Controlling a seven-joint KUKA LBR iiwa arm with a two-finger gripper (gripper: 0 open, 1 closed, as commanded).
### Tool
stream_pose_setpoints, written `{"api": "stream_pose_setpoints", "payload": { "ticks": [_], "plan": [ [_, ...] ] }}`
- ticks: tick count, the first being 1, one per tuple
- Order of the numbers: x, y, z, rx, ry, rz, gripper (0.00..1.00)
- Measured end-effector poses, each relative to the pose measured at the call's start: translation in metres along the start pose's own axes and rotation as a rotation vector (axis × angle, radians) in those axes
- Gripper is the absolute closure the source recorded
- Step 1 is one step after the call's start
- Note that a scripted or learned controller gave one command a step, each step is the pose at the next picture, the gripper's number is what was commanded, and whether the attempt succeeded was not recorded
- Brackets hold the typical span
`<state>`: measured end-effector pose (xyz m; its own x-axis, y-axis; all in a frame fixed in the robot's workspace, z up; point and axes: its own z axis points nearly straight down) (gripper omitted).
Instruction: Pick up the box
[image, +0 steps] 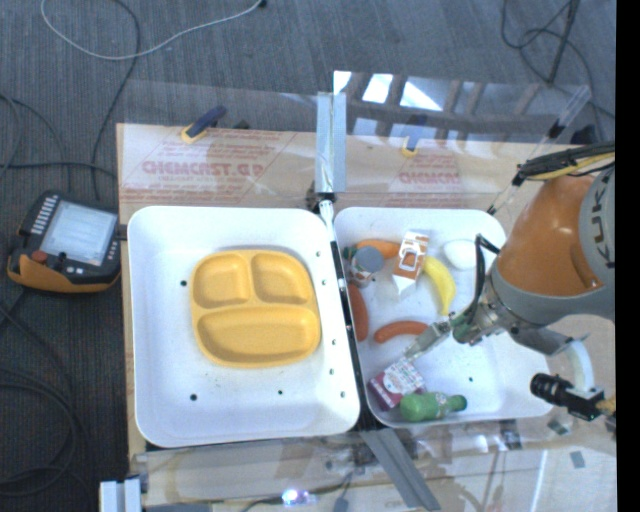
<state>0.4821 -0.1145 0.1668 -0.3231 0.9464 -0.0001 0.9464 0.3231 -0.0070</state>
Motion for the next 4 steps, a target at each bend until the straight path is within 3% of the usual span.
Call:
{"api": "stream_pose_setpoints", "payload": {
  "ticks": [1, 2, 3, 4],
  "plan": [
    [0.023, 0.009, -0.040, -0.004, 0.003, -0.101, 0.00],
    [-0.010, 0.029, 0.033, 0.000, 0.001, -0.089, 0.00],
    [-0.003, 0.036, 0.077, -0.008, -0.006, -0.218, 0.00],
    [0.000, 0.020, 0.077, -0.022, -0.003, 0.174, 0.00]
  ]
}}
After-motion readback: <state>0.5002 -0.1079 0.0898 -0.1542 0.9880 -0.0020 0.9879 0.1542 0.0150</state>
